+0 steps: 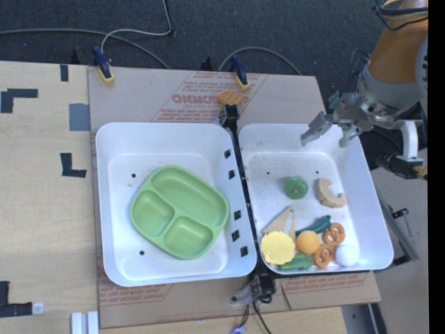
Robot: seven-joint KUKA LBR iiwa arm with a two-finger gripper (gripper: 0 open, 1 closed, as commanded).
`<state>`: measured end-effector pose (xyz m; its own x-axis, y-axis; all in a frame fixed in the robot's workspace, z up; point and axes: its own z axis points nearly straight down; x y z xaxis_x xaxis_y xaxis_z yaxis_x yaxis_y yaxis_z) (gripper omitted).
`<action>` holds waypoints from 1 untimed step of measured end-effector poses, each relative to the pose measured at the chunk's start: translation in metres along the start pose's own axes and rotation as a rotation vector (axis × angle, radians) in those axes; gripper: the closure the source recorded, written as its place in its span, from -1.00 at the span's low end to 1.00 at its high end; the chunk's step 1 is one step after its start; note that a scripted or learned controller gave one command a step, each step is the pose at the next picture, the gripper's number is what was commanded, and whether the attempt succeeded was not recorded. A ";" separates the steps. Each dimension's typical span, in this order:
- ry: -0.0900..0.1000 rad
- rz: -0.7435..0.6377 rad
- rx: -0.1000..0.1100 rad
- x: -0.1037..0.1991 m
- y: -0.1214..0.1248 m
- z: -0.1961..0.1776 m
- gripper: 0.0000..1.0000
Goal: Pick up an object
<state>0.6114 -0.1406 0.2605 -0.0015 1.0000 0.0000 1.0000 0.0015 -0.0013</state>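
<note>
Two white bins (111,186) are set on the bench (42,186). Above the right bin's far rim, the hand (327,132) is seen released, fingers spread, nothing grasped.

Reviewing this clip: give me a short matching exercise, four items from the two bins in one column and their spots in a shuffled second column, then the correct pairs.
Things:
1. green divided plastic tray
2. round green toy fruit
3. white egg-shaped toy
4. two-finger gripper

Places:
A. near right corner of the right white bin
B. above the right bin's far rim, fingers spread
C. middle of the left white bin
D. middle of the right bin, left of a tan bread-like piece

Pairs: 1-C, 2-D, 3-A, 4-B
</note>
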 end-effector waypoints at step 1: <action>-0.009 0.004 -0.016 0.036 -0.040 0.135 -1.00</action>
<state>0.5716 -0.1050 0.1253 0.0025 1.0000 -0.0093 0.9999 -0.0023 0.0145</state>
